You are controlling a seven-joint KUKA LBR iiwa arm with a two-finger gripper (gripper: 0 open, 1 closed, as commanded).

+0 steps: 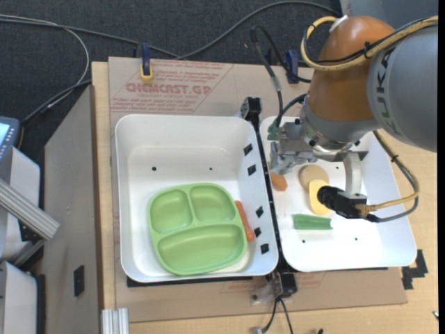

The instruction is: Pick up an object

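The gripper [286,160] is lowered into the right bin [389,245], at that bin's left side close to the wall shared with the left bin [132,186]. Its metal body blocks the tips, so whether it is spread or closed cannot be told, and nothing can be confirmed in its grasp.

Directly below the gripper, touching or nearly touching it, lies a small orange piece [279,182] on the bin floor. Just to the gripper's right sits a pale tan rounded object [313,175], and below that a yellow object [318,195], partly covered by a black connector [341,202] on a yellow cable [393,202]. Further below the gripper, on open bin floor, lies a flat green piece [311,222], apart from the others.

Above and to the right of the gripper rises the arm's orange band [348,54], with the grey link [414,89] beyond it.

To the gripper's left, in the left bin, rests a green divided plate [197,227] with three compartments. An orange stick-shaped item [244,223] lies along the plate's right edge.

Both bins sit on a cardboard sheet [174,82] covering the bench [424,172].
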